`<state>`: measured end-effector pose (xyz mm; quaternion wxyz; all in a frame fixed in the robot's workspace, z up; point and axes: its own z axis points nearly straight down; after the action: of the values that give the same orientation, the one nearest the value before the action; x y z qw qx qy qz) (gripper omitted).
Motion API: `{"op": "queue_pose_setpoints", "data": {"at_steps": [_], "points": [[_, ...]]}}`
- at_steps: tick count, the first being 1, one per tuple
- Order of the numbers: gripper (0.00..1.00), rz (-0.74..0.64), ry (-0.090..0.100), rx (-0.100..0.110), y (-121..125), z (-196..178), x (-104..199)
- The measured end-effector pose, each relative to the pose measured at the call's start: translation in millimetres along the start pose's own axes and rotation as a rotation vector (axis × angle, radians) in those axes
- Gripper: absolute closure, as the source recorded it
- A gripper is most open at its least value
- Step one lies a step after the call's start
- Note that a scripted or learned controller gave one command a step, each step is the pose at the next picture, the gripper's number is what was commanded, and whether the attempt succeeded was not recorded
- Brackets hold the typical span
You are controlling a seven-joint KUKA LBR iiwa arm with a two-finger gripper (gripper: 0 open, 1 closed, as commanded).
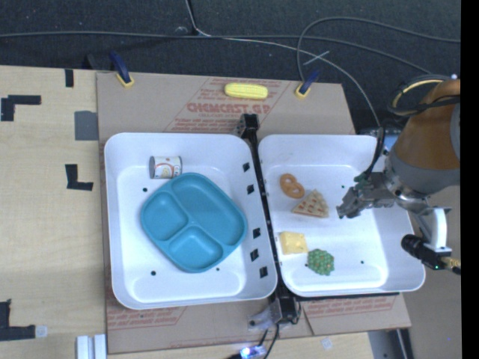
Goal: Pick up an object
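Observation:
The right bin [374, 275] holds a brown pretzel [291, 185], a tan waffle wedge [311, 204], a yellow cheese block [293, 242] and a green bumpy lump like broccoli [321, 262]. My gripper [348, 209] hangs low over the right bin's right half, just right of the waffle wedge, apart from it. The fingers are dark and small from this angle. Nothing shows between them.
The left bin [123, 275] holds a blue divided plate [193, 221] and a small can [165, 167] lying on its side at the back left. A yellow corn-like toy [245, 91] lies on the cardboard behind the bins. Cables run across the back.

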<state>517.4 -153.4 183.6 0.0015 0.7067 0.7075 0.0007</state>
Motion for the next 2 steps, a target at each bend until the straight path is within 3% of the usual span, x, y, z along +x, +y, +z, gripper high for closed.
{"op": "queue_pose_setpoints", "data": {"at_steps": [1,2], "points": [[1.0,0.0,0.0,0.0,-6,-46,5],[1.0,0.0,0.001,0.002,-5,-63,5]]}}
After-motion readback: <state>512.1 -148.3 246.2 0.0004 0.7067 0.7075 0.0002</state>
